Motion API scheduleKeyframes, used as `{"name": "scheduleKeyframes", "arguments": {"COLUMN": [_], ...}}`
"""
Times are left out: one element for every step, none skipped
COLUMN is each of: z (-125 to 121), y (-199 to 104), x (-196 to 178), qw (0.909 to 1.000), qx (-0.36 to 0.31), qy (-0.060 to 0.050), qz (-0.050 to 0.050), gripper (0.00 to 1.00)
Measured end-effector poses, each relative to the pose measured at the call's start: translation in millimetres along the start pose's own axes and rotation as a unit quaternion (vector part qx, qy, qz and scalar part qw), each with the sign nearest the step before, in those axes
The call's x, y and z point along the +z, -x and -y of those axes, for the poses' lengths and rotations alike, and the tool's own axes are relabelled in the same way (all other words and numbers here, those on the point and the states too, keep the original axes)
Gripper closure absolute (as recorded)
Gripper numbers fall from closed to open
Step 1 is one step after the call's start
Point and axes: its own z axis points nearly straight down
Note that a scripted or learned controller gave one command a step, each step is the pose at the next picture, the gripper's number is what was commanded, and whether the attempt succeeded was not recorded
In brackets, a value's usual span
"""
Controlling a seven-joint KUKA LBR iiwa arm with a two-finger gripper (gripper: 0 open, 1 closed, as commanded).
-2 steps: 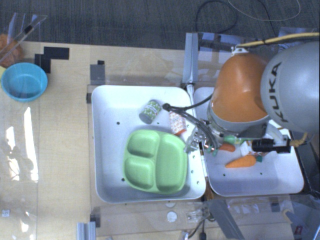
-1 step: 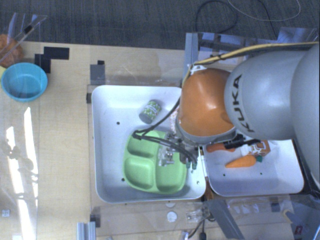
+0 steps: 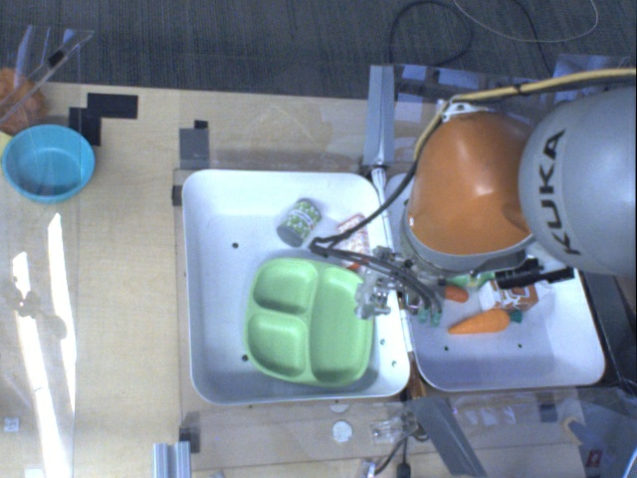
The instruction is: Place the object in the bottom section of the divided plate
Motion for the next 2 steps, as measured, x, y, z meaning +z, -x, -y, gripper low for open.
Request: {"name": "scheduleKeyframes", "arguments": {"z": [-70.5,-70.4], "y": [-12.2,-12.2], "x": [-48.3,-48.1], "qw": [0.9999,0.9999], "qx": [0.013,0.012], "qy": [0.001,0.001], "qz": [0.000,0.000], "gripper": [1.00,0.00]}}
